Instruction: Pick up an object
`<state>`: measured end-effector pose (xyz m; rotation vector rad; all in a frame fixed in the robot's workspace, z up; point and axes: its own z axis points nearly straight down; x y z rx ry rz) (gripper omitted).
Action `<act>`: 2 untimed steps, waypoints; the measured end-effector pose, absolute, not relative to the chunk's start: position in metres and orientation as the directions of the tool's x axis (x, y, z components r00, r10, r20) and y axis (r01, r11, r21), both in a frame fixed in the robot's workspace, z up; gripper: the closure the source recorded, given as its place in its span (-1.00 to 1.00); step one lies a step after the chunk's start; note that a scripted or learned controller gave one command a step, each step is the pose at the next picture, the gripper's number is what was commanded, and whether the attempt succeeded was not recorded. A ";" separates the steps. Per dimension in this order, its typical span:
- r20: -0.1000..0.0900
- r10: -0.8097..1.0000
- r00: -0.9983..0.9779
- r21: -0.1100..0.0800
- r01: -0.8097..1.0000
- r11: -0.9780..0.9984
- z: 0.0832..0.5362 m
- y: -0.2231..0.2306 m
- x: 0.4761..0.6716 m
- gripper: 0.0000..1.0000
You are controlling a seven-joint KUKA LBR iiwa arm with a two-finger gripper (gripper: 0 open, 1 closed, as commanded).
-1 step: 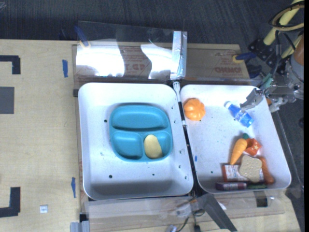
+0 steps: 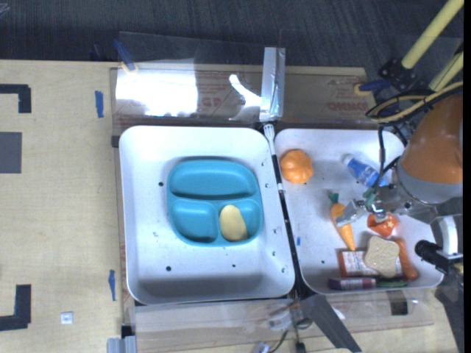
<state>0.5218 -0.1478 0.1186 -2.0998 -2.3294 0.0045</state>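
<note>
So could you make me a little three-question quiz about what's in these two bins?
1. True or false: the yellow egg-shaped object lies in the blue divided tray.
2. Which bin holds the small orange pumpkin: A the left bin, B the right bin?
3. Fill in: the slice of bread lies near the right bin's ____ edge, front or back.

Key: 1 true; 2 B; 3 front.

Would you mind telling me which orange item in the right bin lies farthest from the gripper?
The round orange fruit, alone near the bin's left wall; the carrot lies right beside the gripper.
</note>
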 end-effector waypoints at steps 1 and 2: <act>-0.002 0.962 -0.274 0.003 0.962 0.274 0.088 -0.104 0.544 -1.00; -0.004 0.962 -0.271 0.012 0.962 0.271 0.100 -0.104 0.547 1.00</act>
